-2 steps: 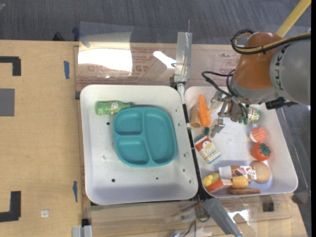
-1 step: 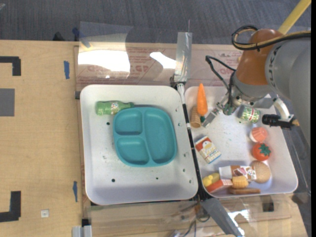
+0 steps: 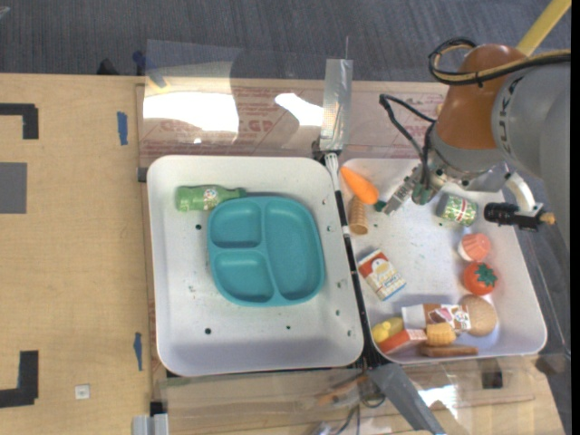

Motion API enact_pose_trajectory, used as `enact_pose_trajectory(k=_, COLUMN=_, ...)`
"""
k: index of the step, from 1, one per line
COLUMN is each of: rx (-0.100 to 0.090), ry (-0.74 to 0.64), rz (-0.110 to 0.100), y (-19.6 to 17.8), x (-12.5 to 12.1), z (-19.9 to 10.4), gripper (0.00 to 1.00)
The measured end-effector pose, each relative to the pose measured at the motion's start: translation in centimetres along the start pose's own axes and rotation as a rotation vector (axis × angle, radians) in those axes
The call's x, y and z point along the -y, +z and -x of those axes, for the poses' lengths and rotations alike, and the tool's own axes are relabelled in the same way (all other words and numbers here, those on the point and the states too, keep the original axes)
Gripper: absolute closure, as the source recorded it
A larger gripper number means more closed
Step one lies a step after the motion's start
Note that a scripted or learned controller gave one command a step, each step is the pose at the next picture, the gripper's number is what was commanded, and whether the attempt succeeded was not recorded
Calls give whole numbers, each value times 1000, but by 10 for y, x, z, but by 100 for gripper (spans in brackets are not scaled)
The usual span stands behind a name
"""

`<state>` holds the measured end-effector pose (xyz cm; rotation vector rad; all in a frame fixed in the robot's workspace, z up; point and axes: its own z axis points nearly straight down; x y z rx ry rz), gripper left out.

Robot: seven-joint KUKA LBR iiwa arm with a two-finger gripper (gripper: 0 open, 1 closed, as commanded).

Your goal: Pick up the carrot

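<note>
The carrot (image 3: 360, 186) is orange and lies tilted at the upper left corner of the right bin (image 3: 530, 329), close to the divider between the bins. A small green tip shows at its lower right end. My gripper (image 3: 401, 195) hangs just to the right of the carrot, under the grey arm with the orange band (image 3: 473, 98). It points down and left toward the carrot's green end. Nothing is visibly held.
A brown cone (image 3: 358, 216) lies just below the carrot. Also in the right bin are a small carton (image 3: 381, 275), a can (image 3: 456, 210), a tomato (image 3: 478, 277) and several foods along the front wall. The left bin (image 3: 168, 270) holds a teal divided plate (image 3: 265, 249) and a green bottle (image 3: 207, 197).
</note>
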<state>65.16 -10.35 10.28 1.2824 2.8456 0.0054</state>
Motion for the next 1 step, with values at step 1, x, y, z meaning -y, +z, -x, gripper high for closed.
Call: enact_pose_trajectory(k=1, rx=-12, ry=347, rz=-9, y=-86, x=2, z=-81, gripper=100)
